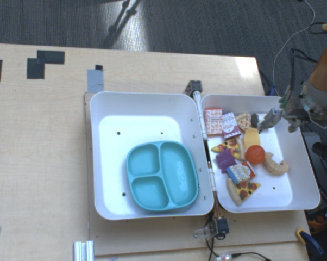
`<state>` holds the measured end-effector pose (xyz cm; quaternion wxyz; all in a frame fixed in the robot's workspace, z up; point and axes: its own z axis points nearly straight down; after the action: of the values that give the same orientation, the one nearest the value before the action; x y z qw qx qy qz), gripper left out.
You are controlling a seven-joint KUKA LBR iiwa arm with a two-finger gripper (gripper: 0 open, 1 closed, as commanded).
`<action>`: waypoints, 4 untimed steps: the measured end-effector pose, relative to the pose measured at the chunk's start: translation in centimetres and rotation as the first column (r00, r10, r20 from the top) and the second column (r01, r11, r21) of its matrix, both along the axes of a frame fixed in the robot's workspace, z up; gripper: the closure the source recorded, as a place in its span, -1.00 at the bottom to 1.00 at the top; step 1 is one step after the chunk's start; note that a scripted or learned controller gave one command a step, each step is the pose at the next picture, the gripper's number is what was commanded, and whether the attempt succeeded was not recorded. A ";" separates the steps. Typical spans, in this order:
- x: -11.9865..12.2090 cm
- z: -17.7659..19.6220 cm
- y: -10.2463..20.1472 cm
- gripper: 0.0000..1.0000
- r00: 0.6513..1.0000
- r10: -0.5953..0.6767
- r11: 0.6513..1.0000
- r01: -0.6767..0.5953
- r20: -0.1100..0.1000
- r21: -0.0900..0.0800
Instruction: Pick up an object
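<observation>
The right bin [294, 200] holds several toy foods. Among them are a red tomato [255, 154], a yellow piece [252, 137], a purple piece [225, 159], two red-and-white packets [213, 121], a blue-and-white packet [239, 173], a pizza slice [245, 189] and a beige crescent [276, 166]. My gripper [278, 123] hangs over the bin's far right part, just right of the yellow piece. Its fingers [265, 121] stand apart, open, with nothing between them.
The left bin [114, 118] carries a light blue divided plate [162, 175] in its near half. A metal clamp [194, 87] sits at the far end of the wall shared by the bins. Cables run at the bench's right edge.
</observation>
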<state>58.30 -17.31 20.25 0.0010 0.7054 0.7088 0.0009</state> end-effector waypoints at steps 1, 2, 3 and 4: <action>-6.1 -11.3 4.0 -1.00 1.000 -0.002 1.000 0.002 0.000 0.000; -5.9 -10.2 4.0 1.00 1.000 -0.001 1.000 0.001 0.007 -0.001; -2.8 -1.7 16.6 1.00 1.000 0.002 1.000 -0.002 0.002 0.003; -2.8 -1.8 16.4 -1.00 1.000 -0.001 1.000 0.001 0.000 0.001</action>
<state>55.49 -0.93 18.49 0.0006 0.7057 0.7085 0.0014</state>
